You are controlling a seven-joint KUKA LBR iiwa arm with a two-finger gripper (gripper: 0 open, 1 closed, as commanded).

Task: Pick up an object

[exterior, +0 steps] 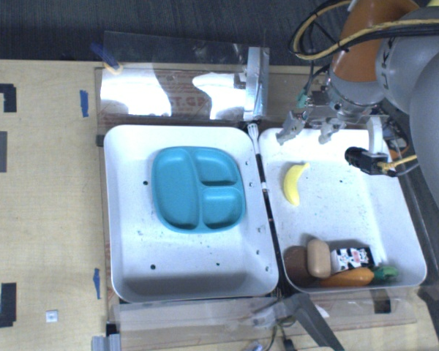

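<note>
Hand [307, 130] of the grey arm [417, 64] hangs spread and holding nothing at the far rim of the right bin [402, 218], its two pale fingers [287, 129] splayed apart above the bin's back edge. An orange band [369, 20] rides above the wrist, with yellow and black cables [318, 28] looping beside it.

Below the hand, a yellow banana [293, 183] lies on the floor of the right bin, close to the wall it shares with the left bin [124, 269] and clear of the fingers. At the near edge of the right bin, a cluster of items sits packed together: a brown round piece [295, 264], a tan bread-like piece [319, 257] touching it, a small black-and-white carton [350, 257] just beside that, and an orange carrot [349, 276] with a green top [385, 273] lying along the front wall.

Left of the right bin, the other bin carries a blue divided tray [197, 189], set flat near its middle, well apart from the banana. Both bins rest side by side on a pale wooden desk [36, 196], which bears black tape marks [4, 93] and short blue strips [83, 102] on its left part. Behind the left bin, a clear sheet [175, 86] catches bright glare.
</note>
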